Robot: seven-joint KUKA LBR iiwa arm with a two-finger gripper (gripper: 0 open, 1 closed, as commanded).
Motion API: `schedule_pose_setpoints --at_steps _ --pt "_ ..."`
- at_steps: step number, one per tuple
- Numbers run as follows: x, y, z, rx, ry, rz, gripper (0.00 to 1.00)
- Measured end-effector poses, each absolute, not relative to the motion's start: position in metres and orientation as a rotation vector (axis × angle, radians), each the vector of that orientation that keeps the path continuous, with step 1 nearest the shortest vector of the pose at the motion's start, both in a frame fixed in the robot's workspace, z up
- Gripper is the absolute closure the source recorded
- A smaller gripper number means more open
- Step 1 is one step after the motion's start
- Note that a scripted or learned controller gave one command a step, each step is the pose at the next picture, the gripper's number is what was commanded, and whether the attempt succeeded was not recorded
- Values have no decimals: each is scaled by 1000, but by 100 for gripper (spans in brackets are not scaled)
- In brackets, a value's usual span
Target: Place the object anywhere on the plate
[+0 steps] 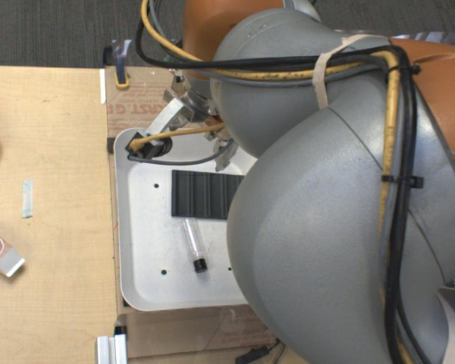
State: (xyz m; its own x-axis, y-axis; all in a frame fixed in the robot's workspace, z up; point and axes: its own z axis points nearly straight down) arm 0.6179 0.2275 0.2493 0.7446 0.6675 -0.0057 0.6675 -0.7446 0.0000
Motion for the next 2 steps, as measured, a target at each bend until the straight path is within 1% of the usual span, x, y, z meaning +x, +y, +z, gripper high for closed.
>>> schedule_pose_setpoints --at_steps 1,2 --pt "650 226 117 3055 724 -5 0" --pt "649 226 174 3071 657 -2 0"
